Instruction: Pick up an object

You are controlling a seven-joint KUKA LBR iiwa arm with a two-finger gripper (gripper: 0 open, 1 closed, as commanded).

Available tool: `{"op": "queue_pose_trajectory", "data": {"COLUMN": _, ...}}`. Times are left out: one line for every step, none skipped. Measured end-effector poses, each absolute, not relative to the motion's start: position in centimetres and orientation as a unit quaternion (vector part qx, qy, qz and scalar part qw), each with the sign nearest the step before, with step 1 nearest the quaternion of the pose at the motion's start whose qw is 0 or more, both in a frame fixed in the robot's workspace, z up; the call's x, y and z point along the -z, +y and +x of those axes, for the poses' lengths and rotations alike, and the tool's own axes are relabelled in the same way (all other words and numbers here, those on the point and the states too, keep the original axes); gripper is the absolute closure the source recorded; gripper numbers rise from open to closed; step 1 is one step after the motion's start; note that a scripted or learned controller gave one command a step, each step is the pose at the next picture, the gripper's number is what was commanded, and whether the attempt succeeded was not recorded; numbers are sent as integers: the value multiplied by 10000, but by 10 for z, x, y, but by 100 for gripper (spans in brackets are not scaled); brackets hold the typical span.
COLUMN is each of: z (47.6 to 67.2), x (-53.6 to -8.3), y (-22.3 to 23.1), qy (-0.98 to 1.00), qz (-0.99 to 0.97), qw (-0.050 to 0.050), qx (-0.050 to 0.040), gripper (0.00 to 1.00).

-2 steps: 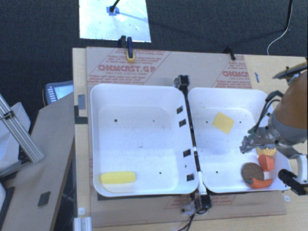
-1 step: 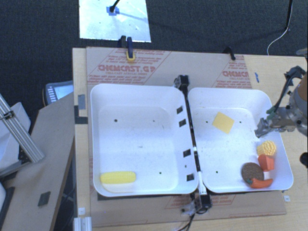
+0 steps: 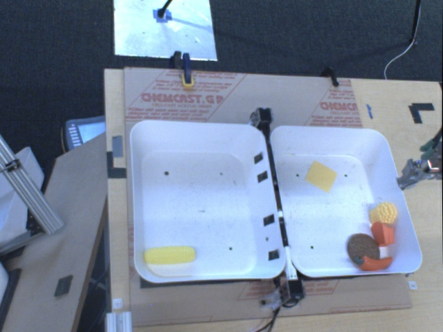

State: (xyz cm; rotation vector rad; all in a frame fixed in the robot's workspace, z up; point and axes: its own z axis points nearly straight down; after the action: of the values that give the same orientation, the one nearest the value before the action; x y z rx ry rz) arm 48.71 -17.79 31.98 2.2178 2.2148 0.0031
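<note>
Gripper [image 3: 419,169] at the right bin's [image 3: 291,185] far edge, fingers' state impossible to tell, yellow block [image 3: 321,176] inside, corn cob [image 3: 169,255] in the left bin [image 3: 149,133]

A lab-like test bench [image 3: 387,95] was indicated by 2 clamped white bins [image 3: 201,144], printed backing board [image 3: 183,97], loose cables [image 3: 408,40] and aluminium framing [image 3: 28,192].

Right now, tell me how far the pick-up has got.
Nothing looks done yet. The tool sits at the right bin's edge, with nothing seen in it. The yellow square, the corner pile of toy food and the left bin's yellow corn all lie untouched. The whole pick remains.
</note>
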Motion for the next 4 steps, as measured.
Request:
{"op": "queue_pose_trajectory", "data": {"z": 487, "x": -247, "y": -104, "qy": 7107, "qz": 7035, "qw": -22, "qx": -1, "gripper": 100}}
{"op": "queue_pose_trajectory", "data": {"z": 492, "x": -359, "y": -145, "qy": 7075, "qz": 7066, "qw": 68, "qx": -31, "gripper": 100}}
{"op": "queue_pose_trajectory", "data": {"z": 486, "x": -242, "y": -73, "qy": 7107, "qz": 7035, "qw": -40, "qx": 13, "gripper": 100}}
{"op": "queue_pose_trajectory", "data": {"z": 487, "x": -270, "y": -152, "qy": 7052, "qz": 7090, "qw": 31, "qx": -1, "gripper": 100}}
